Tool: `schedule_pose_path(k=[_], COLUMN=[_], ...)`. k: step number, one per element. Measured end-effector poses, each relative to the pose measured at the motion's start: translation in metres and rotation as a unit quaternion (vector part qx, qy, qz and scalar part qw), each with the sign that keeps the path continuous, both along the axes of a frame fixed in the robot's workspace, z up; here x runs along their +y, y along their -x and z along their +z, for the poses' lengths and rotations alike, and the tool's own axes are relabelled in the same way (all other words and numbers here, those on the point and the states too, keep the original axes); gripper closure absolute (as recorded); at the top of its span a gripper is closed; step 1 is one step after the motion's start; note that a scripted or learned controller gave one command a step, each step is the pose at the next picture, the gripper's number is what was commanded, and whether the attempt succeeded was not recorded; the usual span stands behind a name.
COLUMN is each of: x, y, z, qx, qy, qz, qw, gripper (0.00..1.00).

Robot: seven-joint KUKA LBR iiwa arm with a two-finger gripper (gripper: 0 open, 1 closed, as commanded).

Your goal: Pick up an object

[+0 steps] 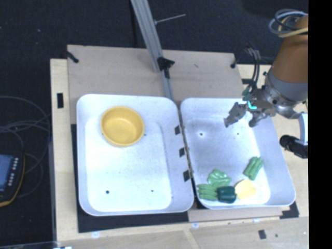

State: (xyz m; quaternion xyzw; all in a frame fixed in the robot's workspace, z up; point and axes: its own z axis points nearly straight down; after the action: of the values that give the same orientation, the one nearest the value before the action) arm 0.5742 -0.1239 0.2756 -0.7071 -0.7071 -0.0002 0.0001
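Two shallow white bins sit side by side on the surface (pixel 207 69). The left bin (pixel 88 154) holds one yellow bowl (pixel 122 126), upright in its upper left part. The right bin (pixel 270 139) holds five small things, all gathered in its lower right corner: a light green ridged piece (pixel 253 167), a yellow lump (pixel 246 190), a dark green block (pixel 226 194), a leafy green piece (pixel 218 178) and a green pepper-like piece (pixel 206 191).

The arm comes in from the right, bent downward over the upper part of the right bin. The hand (pixel 244 118) hangs above bare bin floor, its two dark fingers (pixel 233 115) spread apart with nothing between them.

The light green ridged piece lies well below the hand, apart from it, near the bin's right wall. Its long axis runs at a slant, the upper end leaning right. The other four things touch or nearly touch one another in a row along the bin's lower edge.
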Motion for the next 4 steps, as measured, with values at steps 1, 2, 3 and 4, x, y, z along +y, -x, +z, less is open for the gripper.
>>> schedule_pose_path(k=[1, 2, 3, 4], x=[0.000, -0.010, -0.010, -0.010], y=[0.000, 0.002, 0.002, 0.003], z=[0.000, -0.056, -0.119, -0.171], qx=[0.000, 0.002, 0.003, 0.002], qy=[0.0000, 0.0002, 0.0001, 0.0001], qz=[0.000, -0.001, 0.000, 0.000], qw=[1.0000, 1.0000, 1.0000, 1.0000], gripper=[0.00, 0.00, 0.00, 0.00])
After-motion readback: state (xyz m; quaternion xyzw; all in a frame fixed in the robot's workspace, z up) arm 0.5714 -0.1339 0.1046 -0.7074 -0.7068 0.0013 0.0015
